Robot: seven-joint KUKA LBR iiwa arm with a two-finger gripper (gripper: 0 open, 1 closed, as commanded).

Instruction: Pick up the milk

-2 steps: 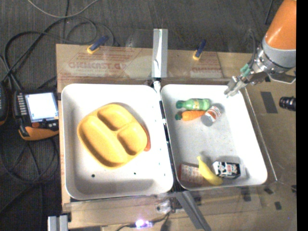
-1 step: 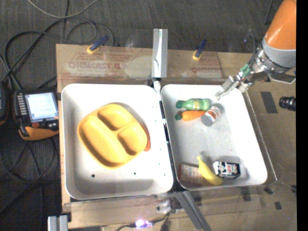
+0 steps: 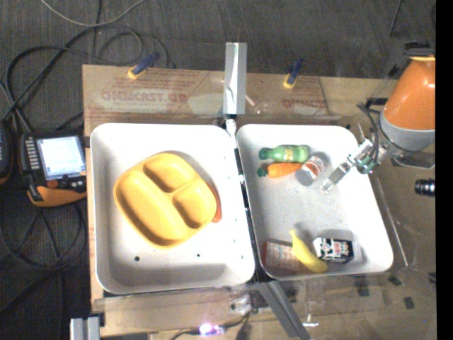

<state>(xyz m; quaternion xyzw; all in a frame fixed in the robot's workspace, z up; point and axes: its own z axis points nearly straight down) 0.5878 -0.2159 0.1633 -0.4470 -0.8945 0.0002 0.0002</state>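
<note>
The milk (image 3: 333, 249) is a small black-and-white carton lying on its side near the front edge of the right bin (image 3: 368, 211). A yellow banana (image 3: 307, 252) rests against its left side. My gripper (image 3: 333, 180) hangs over the back right part of that bin, just right of a small silver can (image 3: 311, 169). It is well behind the milk and apart from it, with nothing visibly held. The grey arm with its orange band (image 3: 413, 98) comes in from the right.
A green bottle (image 3: 284, 153) and an orange carrot (image 3: 282, 169) lie at the back of the right bin. A brown packet (image 3: 277, 255) lies left of the banana. The left bin (image 3: 106, 211) holds a yellow divided plate (image 3: 166, 198).
</note>
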